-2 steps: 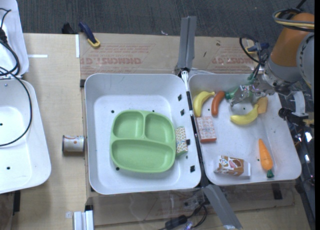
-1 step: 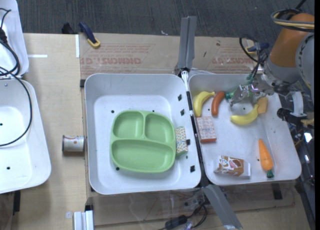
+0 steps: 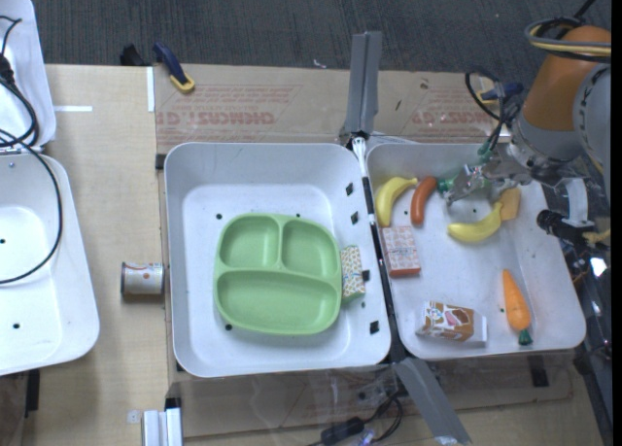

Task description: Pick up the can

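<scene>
The can (image 3: pixel 143 280) is small and silvery with an orange-brown end. It lies on its side on the wooden bench, just outside the left wall of the left bin (image 3: pixel 185 240). My gripper (image 3: pixel 465 185) hangs low over the back of the right bin (image 3: pixel 554 337), between a red sausage-shaped toy (image 3: pixel 421 199) and a yellow banana (image 3: pixel 478 228). It is far to the right of the can, with the whole left bin between them. The grey arm with its orange band (image 3: pixel 573 60) rises behind it at the right edge.
A green divided plate (image 3: pixel 280 274) and a small patterned packet (image 3: pixel 352 272) lie in the left bin. The right bin also holds a second banana (image 3: pixel 389 198), a pink box (image 3: pixel 400 250), a carrot (image 3: pixel 516 303) and a small carton (image 3: pixel 453 323). A white tray (image 3: pixel 29 269) stands far left.
</scene>
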Robot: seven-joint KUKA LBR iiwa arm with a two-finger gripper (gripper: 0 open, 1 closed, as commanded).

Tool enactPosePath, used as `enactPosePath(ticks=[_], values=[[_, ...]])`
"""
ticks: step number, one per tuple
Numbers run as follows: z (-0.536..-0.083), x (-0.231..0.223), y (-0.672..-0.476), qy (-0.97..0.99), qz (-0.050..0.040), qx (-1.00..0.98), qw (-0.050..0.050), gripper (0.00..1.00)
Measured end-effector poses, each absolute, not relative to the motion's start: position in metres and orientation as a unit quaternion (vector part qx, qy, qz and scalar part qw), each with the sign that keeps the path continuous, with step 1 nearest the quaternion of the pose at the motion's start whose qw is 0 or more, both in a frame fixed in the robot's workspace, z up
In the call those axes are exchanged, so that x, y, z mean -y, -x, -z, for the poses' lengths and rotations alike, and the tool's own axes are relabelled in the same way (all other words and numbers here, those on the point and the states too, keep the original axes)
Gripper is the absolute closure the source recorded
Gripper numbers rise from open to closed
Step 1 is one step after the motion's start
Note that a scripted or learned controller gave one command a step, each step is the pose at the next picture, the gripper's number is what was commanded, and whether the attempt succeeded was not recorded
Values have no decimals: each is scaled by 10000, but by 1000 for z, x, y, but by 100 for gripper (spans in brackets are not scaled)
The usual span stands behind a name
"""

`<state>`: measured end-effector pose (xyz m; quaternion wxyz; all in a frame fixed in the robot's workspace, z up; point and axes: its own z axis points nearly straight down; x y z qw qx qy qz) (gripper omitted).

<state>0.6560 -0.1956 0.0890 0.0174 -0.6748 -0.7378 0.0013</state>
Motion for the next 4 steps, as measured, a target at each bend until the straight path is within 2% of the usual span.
enactPosePath(ticks=[1,2,3,4], values=[[-89,191,-656,6845,-27,7289,120,0],[-99,196,-655,6850,-61,7285,71,100],[-98,191,-655,6834,-49,7299,123,0],[-108,193,-655,6834,-64,7300,89,100]])
